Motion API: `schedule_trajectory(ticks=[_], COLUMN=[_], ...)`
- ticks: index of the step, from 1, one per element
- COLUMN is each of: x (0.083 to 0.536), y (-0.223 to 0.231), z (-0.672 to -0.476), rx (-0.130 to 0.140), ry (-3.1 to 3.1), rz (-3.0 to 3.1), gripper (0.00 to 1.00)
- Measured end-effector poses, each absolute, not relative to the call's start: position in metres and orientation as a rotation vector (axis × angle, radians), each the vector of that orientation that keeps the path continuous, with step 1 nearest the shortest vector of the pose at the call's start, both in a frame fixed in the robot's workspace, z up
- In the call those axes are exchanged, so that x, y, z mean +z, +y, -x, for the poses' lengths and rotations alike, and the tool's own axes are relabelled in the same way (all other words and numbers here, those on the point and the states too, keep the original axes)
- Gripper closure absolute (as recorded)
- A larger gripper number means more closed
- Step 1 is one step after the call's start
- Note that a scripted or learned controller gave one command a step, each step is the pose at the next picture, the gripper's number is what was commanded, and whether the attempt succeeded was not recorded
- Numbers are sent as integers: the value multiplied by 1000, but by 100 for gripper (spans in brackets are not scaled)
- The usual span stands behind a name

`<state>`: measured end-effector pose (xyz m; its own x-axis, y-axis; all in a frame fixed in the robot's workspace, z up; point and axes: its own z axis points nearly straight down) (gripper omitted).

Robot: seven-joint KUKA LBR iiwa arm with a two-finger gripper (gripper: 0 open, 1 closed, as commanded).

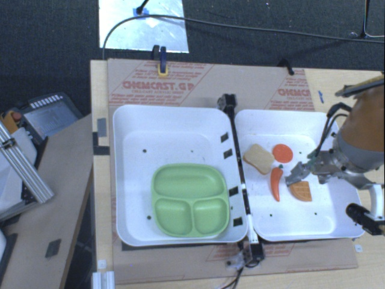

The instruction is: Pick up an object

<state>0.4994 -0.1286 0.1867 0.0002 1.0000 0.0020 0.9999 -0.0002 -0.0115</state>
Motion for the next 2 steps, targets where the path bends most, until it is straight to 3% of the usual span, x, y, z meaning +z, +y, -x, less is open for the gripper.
schedule_trajectory(ticks=[1, 2], x=[193, 143], y=[-128, -122], z=[-502, -510], rx=[-1, 1], ry=[-2225, -2222], rz=[2219, 2216], gripper=[0, 0])
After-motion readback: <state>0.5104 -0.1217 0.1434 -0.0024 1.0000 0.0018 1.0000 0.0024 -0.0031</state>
